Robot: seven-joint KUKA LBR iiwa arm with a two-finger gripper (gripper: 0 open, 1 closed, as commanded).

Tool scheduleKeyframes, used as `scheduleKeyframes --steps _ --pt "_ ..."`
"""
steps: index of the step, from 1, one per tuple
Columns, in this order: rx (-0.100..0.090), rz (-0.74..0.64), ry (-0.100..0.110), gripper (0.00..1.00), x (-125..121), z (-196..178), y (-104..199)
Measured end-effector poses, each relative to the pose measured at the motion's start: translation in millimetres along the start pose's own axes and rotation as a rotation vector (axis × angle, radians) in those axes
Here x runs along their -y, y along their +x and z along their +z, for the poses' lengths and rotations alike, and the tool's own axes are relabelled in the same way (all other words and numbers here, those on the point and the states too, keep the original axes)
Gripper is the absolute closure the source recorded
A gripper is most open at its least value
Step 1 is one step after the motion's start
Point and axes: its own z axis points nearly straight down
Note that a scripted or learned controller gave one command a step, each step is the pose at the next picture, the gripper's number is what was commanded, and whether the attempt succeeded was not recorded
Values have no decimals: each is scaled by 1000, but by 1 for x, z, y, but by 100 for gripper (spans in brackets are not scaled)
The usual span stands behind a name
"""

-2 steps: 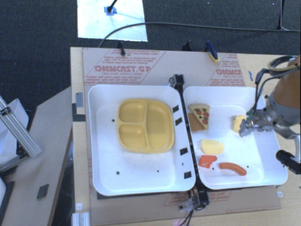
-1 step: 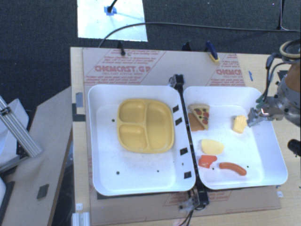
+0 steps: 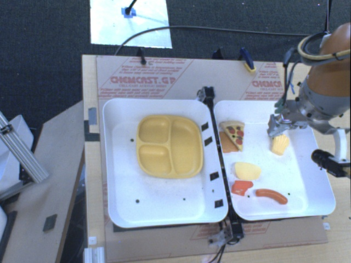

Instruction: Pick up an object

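The surface (image 3: 164,70) is a tan board printed with red lettering, carrying two shallow white bins side by side. The left bin (image 3: 118,201) holds a yellow divided plate (image 3: 169,146) lying flat near its middle. The right bin (image 3: 312,199) holds the small play foods. The arm (image 3: 329,70) comes in from the right, its orange band above a grey wrist, bent down over the far right part of the right bin; its upper body is cut off by the frame edge. The gripper (image 3: 278,129) points down at the bin floor, just above and touching or nearly touching a pale yellow cheese wedge (image 3: 280,144). Whether it is open or closed cannot be made out, since the wrist housing hides it, and nothing is seen held. Nearer the divider lie a pizza slice (image 3: 232,133), then a yellow lemon-like piece (image 3: 247,171), a sausage (image 3: 271,195) and a small red-orange piece (image 3: 241,187), all apart from the gripper.
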Motion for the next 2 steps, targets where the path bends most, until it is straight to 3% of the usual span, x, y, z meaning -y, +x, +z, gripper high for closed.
scheduleKeyframes --steps 2 --pt "-1 1 1 100 -37 8 96"
